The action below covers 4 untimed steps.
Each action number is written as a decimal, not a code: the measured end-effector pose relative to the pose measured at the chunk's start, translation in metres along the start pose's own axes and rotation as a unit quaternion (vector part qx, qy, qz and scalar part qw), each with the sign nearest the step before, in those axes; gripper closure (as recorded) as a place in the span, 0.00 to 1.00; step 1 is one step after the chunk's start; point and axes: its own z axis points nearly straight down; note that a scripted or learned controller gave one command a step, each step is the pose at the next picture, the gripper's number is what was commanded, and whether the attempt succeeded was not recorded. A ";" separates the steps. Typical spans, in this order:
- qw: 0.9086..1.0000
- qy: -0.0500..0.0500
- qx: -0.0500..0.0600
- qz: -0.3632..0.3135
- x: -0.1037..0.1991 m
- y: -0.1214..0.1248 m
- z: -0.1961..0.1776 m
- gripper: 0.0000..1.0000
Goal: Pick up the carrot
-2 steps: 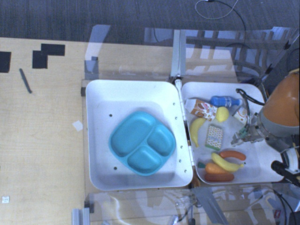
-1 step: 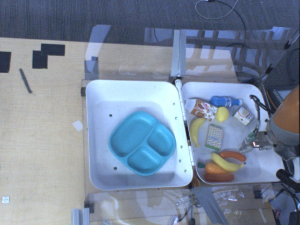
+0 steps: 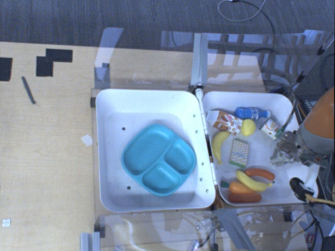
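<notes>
On the far left, the wooden bench [image 3: 47, 156] carries some black tape marks [image 3: 52, 60] and a dark pen-like stick [image 3: 28, 90]. Next comes the left bin [image 3: 112, 114], 1 of 2 white bins set side by side; in it lies a blue divided plate [image 3: 159, 159] with 3 compartments, sitting slightly toward the near side.

The right bin [image 3: 285, 104] holds the clutter. Along its left side a yellow banana [image 3: 220, 145] lies lengthwise, with a small brown-and-white carton [image 3: 227, 122] just above it. A lemon-yellow piece [image 3: 248, 127] sits beside the carton, and a blue bottle [image 3: 252, 113] lies on its side near the far wall. In the middle rests a small patterned packet [image 3: 239, 152]. To its right, near the far-right corner, a small white-and-red container [image 3: 269, 127] lies tilted.

The carrot [image 3: 242, 189] is at the near edge of the right bin, an orange piece lying between a second banana [image 3: 252, 182] above it and a reddish sausage-like piece [image 3: 245, 197] below it, touching or nearly touching both. Another reddish sausage [image 3: 259, 173] lies just beyond the banana.

My gripper [image 3: 285, 149] hangs over the right side of that bin, well apart from the carrot, with my orange band [image 3: 319, 120] behind it. I cannot tell whether my gripper is apart or together; nothing is visibly held.
</notes>
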 end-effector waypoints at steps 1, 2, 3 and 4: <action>1.000 -0.001 0.003 -0.016 0.025 -0.011 -0.025 1.00; 1.000 -0.001 0.002 0.013 0.032 -0.041 -0.096 1.00; 0.997 -0.002 0.003 0.080 0.007 -0.001 -0.129 1.00; 0.997 -0.002 0.002 0.075 0.009 0.000 -0.139 1.00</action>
